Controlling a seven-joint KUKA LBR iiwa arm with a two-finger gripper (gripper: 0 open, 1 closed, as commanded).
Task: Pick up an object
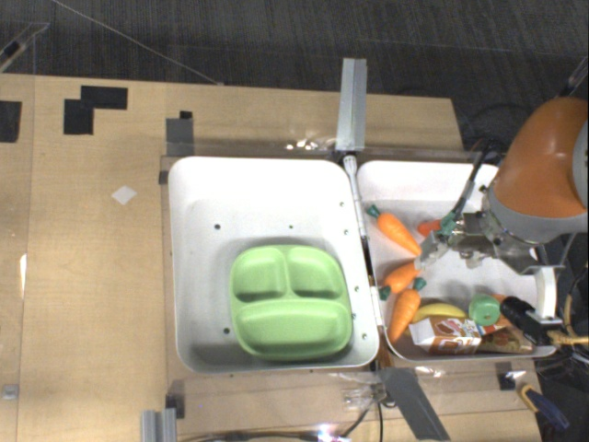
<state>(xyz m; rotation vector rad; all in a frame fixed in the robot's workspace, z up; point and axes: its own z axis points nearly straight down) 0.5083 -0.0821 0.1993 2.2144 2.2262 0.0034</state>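
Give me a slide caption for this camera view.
End effector hovering over carrots in right bin; green tray in left bin.

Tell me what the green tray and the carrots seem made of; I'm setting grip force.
Green tray: looks like moulded plastic, satin finish, judging by its uniform colour, rounded compartments and soft highlights. Carrots: probably plastic toy food, with smooth, evenly bright orange skin and a stubby green top; rubber or foam can't be ruled out.

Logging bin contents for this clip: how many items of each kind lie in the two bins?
Carrots: 3, right bin
Banana: 1, right bin
Carton with a green cap: 1, right bin
Green divided tray: 1, left bin
Total: 6. A small orange-red piece beside the gripper is too hidden to class.
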